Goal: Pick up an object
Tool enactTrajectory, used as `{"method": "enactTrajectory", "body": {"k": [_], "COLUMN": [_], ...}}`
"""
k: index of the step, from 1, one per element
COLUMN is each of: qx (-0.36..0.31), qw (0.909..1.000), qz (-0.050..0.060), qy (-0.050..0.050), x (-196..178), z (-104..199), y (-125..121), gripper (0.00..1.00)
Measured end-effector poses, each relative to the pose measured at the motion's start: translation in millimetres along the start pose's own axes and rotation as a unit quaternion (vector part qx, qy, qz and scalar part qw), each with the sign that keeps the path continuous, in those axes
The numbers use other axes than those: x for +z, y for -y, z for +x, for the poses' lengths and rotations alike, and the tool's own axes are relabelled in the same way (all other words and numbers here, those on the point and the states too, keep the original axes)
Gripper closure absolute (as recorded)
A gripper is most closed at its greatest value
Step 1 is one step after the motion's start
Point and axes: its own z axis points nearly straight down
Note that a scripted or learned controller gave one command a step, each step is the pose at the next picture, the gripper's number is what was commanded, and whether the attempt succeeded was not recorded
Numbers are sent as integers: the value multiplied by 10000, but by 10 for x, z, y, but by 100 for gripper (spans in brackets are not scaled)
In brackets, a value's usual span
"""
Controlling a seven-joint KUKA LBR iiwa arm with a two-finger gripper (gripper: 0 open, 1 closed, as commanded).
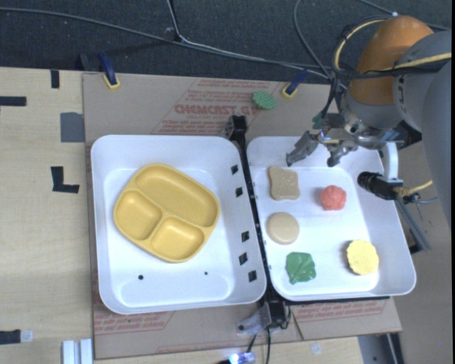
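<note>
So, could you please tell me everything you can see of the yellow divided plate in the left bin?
The yellow divided plate looks like smooth, matte plastic, with rounded corners and a raised rim. Low ridges split it into three compartments: one wide one along its far side and two smaller ones nearer the camera. It lies flat and right side up on the floor of the left bin, turned at an angle to the bin's walls and set toward the bin's left half. Its compartments hold nothing, and nothing but the bin touches it.

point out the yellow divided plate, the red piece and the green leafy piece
yellow divided plate (165,211), camera view, on the ridge where its compartments meet
red piece (333,197), camera view, its middle
green leafy piece (300,267), camera view, its middle
</note>
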Motion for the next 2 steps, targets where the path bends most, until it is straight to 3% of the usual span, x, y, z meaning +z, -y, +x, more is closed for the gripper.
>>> {"method": "enactTrajectory", "body": {"k": [1,2], "qx": [0,-10], "qw": [10000,10000], "qz": [-2,-15], "qy": [0,2], "x": [435,309], "z": [-9,-1], "y": [15,6], "gripper": [0,100]}}
